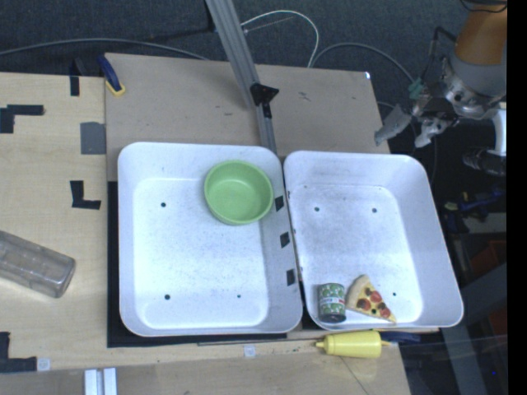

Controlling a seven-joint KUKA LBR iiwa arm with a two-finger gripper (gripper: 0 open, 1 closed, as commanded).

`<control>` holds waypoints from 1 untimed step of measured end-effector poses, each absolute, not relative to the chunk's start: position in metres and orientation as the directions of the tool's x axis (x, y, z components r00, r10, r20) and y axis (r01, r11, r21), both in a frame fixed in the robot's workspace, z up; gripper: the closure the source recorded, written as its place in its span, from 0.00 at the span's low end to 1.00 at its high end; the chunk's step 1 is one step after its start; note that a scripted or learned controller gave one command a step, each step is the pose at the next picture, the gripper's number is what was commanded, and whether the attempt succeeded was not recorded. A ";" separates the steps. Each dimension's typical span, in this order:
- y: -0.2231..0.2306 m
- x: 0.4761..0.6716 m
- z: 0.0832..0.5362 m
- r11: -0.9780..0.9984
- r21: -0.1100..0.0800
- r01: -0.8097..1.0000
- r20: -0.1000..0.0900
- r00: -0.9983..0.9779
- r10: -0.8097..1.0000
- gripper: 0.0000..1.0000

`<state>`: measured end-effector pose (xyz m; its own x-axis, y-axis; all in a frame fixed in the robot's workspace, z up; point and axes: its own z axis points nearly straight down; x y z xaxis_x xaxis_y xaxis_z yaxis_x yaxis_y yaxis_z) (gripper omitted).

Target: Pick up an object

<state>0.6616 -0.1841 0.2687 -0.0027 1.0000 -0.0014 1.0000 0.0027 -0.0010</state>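
Gripper (409, 127) at our two o'clock beyond the bins, fingers spread on nothing, we see the left bin (140, 220) bearing a green bowl (238, 192) at its twelve o'clock, the right bin (412, 220) with a slice of toy pizza (369, 298) and small can (332, 301) at six o'clock, touching.

bins: 2 (132, 220) (428, 220) | green bowl: 1 (239, 192) | can: 1 (332, 301) | pizza slice: 1 (369, 299) | yellow bottle: 1 (356, 345) | clear tumbler: 1 (33, 263)

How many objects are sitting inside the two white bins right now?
3. A round green plastic bowl lies in the left white bin; a small green can and a toy pizza slice lie side by side in the right white bin.
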 end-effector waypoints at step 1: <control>-0.184 0.662 0.269 0.002 -0.002 1.000 -0.002 -0.002 1.000 0.00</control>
<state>0.6615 -0.1842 0.2687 -0.0023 1.0000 -0.0018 1.0000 0.0023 -0.0015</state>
